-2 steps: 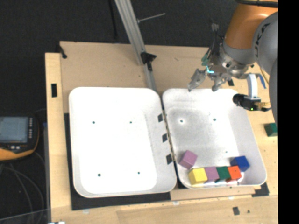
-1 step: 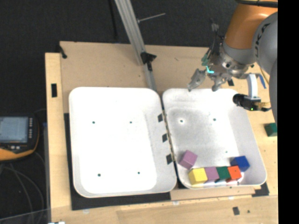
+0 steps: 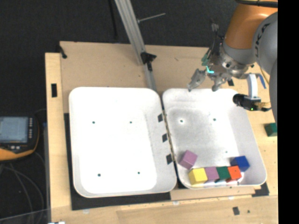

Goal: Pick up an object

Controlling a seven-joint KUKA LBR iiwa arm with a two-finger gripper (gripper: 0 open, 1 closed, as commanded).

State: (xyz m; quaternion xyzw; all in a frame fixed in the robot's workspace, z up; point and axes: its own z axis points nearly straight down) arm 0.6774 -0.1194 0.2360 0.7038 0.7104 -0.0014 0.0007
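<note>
Several small blocks lie along the near edge of the right bin (image 3: 243, 118): a purple block (image 3: 188, 159) set apart, then a yellow block (image 3: 197, 176), a mauve block (image 3: 211, 173), a green block (image 3: 223, 172), an orange block (image 3: 234, 172) and a blue block (image 3: 241, 162). My gripper (image 3: 204, 83) hangs over the far rim of the right bin, well away from the blocks. Its two fingers stand apart with nothing between them.
The left bin (image 3: 117, 139) sits beside the right one. A slanted metal rod (image 3: 135, 34) rises from the bench behind the bins. A black device (image 3: 16, 133) rests off the bench at the left.
</note>
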